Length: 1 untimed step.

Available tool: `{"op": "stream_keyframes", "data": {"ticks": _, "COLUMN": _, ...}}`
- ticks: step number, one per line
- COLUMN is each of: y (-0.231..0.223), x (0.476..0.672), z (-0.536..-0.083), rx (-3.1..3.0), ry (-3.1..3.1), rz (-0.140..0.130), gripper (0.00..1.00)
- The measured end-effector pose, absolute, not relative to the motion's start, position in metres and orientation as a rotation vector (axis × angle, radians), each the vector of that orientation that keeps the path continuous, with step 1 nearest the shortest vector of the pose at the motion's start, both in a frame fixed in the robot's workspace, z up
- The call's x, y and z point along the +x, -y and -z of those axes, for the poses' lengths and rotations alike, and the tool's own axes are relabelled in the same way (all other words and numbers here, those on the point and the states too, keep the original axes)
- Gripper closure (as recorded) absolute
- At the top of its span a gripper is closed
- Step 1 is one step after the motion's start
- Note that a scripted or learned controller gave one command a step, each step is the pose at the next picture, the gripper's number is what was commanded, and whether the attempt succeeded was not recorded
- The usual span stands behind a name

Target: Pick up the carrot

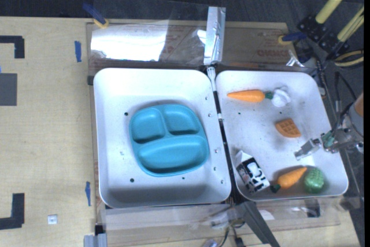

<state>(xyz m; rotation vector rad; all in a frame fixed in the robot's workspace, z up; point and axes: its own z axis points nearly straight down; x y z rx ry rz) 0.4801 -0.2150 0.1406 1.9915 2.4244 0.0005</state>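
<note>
gripper [309,148] at right edge of right bin [254,124], holds nothing; finger opening too small to tell. carrot [247,96] lies flat near bin's far rim, green top pointing right, just beside white lump [281,97]. judgement: approach from above, close across carrot's narrow width near middle, stay clear of white lump. second orange carrot-like piece [291,177] near front rim beside green item [314,180], easy to confuse. waffle-like piece [288,128] mid-bin, black-white item [252,174] front left. blue divided plate [167,139] in left bin [110,124].
</note>
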Motion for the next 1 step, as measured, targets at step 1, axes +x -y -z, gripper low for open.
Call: {"op": "stream_keyframes", "data": {"ticks": 1, "y": 0.1932, "x": 0.4795, "z": -0.1285, "rx": 2.238, "ry": -2.209, "rz": 0.0, "gripper": 0.0}}
